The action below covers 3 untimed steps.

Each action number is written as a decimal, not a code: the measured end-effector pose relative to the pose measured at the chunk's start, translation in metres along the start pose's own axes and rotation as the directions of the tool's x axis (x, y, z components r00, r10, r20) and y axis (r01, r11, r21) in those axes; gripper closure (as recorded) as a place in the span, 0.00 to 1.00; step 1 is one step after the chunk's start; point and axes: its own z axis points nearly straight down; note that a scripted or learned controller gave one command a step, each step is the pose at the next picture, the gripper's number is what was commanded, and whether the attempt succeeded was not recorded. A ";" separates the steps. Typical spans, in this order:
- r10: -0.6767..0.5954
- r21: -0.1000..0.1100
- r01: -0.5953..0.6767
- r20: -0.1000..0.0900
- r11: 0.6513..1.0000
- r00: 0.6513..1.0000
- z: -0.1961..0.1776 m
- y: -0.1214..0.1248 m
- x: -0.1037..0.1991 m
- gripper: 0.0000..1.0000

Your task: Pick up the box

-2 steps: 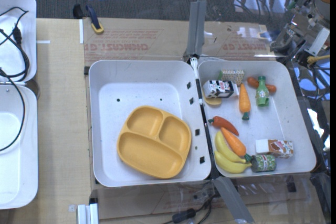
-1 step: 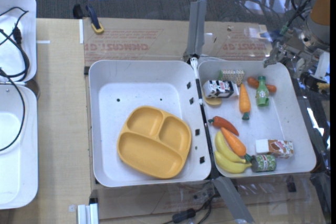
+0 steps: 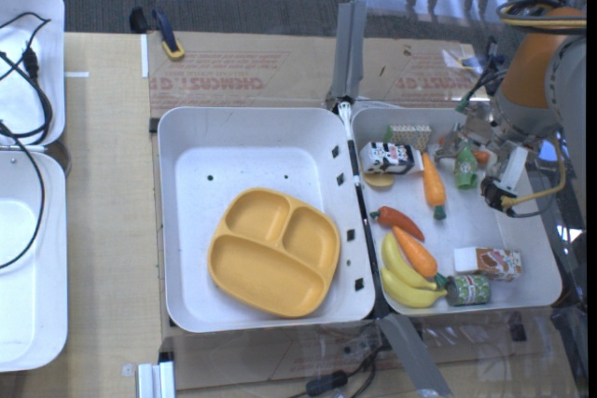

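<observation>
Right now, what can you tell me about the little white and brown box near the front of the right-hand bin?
The small box looks like printed cardboard, white at its left end and brown-orange at its right; the print is too small to read. It lies flat on the floor of the right bin, near the front right corner, with its long side running left to right. A green can lies just in front of it, so close that I cannot tell whether they touch.

The plate (image 3: 273, 252) is yellow, the carton (image 3: 387, 157) black-and-white blotched, the carrot (image 3: 433, 185) orange, the box (image 3: 488, 263) white-and-brown.
</observation>
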 end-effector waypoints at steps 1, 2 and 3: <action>-0.135 0.000 0.135 0.000 0.991 0.991 -0.021 -0.046 -0.008 0.00; -0.149 0.001 0.149 -0.005 0.989 0.989 0.000 -0.014 -0.017 0.00; -0.127 0.011 0.127 -0.012 0.992 0.992 0.001 0.026 0.001 0.00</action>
